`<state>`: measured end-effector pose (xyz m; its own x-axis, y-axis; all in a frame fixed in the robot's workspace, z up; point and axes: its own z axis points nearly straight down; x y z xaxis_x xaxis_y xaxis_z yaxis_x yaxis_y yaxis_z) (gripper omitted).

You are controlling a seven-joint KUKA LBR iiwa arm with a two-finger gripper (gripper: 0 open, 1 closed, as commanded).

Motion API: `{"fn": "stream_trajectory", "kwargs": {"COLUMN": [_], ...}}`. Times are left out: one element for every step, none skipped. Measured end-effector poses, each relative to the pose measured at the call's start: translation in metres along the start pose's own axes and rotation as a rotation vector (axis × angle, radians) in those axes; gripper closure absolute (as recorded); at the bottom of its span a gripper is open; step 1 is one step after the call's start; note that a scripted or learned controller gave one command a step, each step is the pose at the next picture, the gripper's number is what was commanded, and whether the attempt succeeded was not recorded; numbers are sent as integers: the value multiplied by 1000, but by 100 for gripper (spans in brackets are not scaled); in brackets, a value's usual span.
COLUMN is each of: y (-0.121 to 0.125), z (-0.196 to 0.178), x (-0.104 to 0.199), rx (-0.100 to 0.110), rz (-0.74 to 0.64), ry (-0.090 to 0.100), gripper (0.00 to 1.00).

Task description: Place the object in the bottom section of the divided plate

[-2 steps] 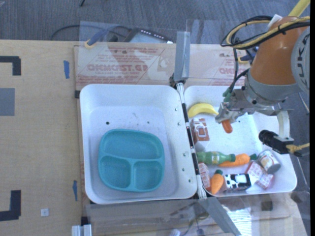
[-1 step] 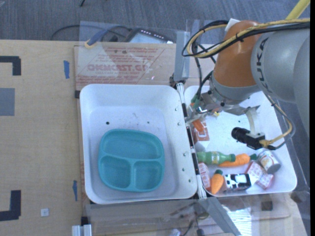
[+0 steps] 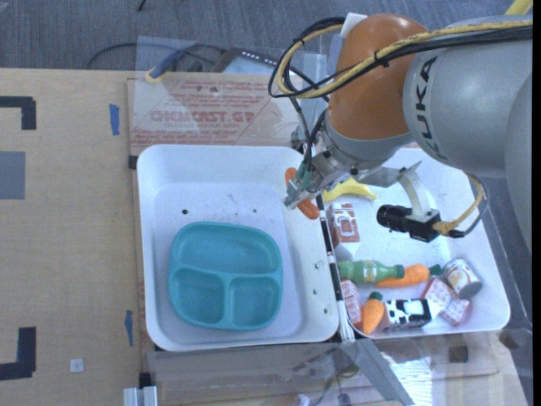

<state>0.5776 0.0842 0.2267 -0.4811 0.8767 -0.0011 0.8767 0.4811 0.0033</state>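
Over the seam between the bins, we see the claw [image 3: 303,189] pinching a small orange object [image 3: 309,208]; it looks light, stiff, slick. The teal divided plate [image 3: 225,275] waits left, well apart.

Claw [image 3: 302,189] grips an orange object [image 3: 308,206] above the bins' shared rim; teal divided plate [image 3: 225,275] sits in left bin [image 3: 211,176].

Pincer [image 3: 303,189] low, arm [image 3: 439,83] overhead
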Motion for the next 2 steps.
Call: {"fn": "stream_trajectory", "kwargs": {"y": [20,20], "z": [52,52], "x": [95,94], "rx": [4,3], "rz": [-25,-24], "ry": [2,2], "gripper": [100,0]}}
